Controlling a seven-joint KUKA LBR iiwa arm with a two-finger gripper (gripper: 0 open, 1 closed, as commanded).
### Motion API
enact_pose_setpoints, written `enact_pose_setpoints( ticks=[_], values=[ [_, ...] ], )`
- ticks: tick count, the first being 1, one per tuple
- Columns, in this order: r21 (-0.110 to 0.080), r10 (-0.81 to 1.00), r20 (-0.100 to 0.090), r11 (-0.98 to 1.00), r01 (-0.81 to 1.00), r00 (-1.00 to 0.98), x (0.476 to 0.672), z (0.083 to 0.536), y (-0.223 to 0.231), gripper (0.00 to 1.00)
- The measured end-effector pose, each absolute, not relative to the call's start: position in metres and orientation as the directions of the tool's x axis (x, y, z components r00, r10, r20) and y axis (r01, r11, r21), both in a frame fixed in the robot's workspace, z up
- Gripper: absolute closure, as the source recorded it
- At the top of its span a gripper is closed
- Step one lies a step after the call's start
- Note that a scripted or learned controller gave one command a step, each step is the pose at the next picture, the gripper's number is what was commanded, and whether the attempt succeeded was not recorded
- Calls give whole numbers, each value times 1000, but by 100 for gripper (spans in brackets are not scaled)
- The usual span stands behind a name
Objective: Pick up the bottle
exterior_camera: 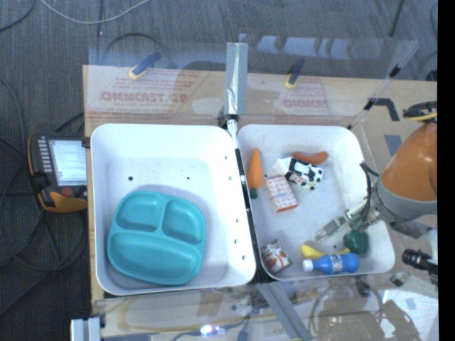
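From above, I see two shallow white bins side by side; the arm comes in from three o'clock, its orange band at the right edge. I judge this the approach step: the gripper (334, 227) hovers low in the right bin (340, 135), its slim fingers angled toward seven o'clock, and I cannot tell how wide they stand, though nothing is visibly between them. The bottle (331, 264), blue with a white cap, lies on its side near the right bin's front wall, at about six o'clock from the gripper and just apart from it. Next, I reckon, the gripper must shift toward six o'clock and straddle the bottle's body. A yellow piece (313, 250) touches the bottle, and a dark green object (356, 242) sits just beside it. That bin also holds a carrot (255, 169), a small carton (281, 193), a black-and-white cow (306, 174), an orange sausage shape (310, 158) and a small box (274, 256). The left bin (142, 137) holds a teal divided tray (156, 239).
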State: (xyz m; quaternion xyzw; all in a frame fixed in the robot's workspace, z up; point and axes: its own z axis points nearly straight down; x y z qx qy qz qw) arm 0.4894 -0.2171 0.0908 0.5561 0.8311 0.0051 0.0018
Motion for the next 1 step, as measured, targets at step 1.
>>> enact_pose_setpoints(
  ticks=[1],
  values=[
    [7,843,-4,538,843,-538,487,90,-221,0]
  ],
)
